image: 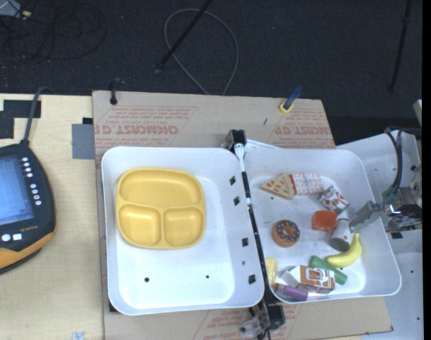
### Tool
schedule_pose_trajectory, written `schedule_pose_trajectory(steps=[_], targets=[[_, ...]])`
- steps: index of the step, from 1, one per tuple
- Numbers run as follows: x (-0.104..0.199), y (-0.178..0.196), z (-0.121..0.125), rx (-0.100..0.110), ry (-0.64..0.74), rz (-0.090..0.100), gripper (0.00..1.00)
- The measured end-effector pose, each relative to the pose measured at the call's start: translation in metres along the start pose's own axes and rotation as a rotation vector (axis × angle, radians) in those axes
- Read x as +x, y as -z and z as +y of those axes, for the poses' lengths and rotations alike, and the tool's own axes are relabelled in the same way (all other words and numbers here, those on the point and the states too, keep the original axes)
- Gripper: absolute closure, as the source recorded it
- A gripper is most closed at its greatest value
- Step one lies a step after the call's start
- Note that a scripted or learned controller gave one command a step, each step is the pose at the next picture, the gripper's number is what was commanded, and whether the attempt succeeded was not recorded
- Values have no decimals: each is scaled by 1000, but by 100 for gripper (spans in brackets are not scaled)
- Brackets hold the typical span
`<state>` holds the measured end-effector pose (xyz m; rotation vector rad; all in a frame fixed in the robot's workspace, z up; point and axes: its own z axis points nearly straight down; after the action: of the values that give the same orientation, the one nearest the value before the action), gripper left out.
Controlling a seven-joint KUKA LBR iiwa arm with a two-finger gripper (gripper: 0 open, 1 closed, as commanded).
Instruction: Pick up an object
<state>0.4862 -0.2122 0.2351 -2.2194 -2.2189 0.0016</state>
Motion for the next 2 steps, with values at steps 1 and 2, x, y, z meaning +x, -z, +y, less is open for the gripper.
schedule_pose_trajectory(steps=[1,2], targets=[[27,-134,-11,2,3,1,0],[24,-119,-11,1,-4,1,100]])
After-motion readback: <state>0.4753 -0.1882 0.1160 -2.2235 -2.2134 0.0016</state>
